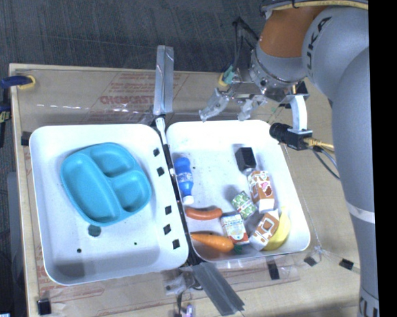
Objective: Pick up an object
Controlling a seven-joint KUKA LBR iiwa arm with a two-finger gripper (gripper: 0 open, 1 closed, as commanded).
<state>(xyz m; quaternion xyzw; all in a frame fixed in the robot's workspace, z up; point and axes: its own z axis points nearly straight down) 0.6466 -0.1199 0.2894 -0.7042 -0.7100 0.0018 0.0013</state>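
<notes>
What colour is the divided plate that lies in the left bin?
Light blue. The divided plate shows best in the camera view, against the white left bin.

Two bins side by side on the bench. Left bin: divided tray in the far-left part. Right bin: bottle along the left wall, sausage just in front of it, carrot at the near edge. Small box toward the far right, cartons in front of it, banana in the near-right corner. Gripper hangs over the right bin's far rim.
</notes>
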